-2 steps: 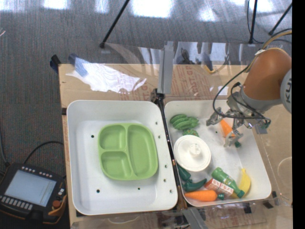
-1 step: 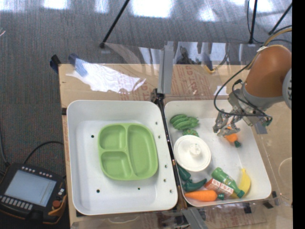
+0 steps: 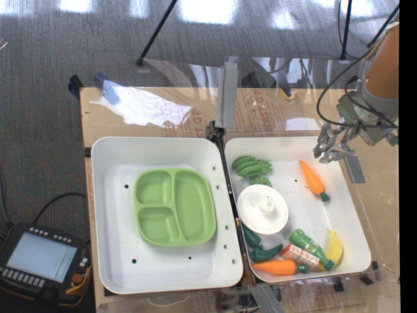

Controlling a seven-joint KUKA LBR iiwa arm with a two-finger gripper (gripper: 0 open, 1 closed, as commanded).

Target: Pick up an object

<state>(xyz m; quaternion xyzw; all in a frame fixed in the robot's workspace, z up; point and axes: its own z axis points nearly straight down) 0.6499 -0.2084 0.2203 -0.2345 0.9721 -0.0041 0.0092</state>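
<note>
Camera view: green plate (image 3: 174,207) in left bin (image 3: 104,175).

bins (image 3: 104,175): glossy white plastic | divided plate (image 3: 174,207): matt green plastic

Bench (image 3: 150,103): brownish top. Two white bins sit on it side by side, left bin (image 3: 111,155), right bin (image 3: 355,210), edges nearly touching. Crumpled clear plastic sheet (image 3: 143,106) lies on the far left part, behind the left bin.
</note>
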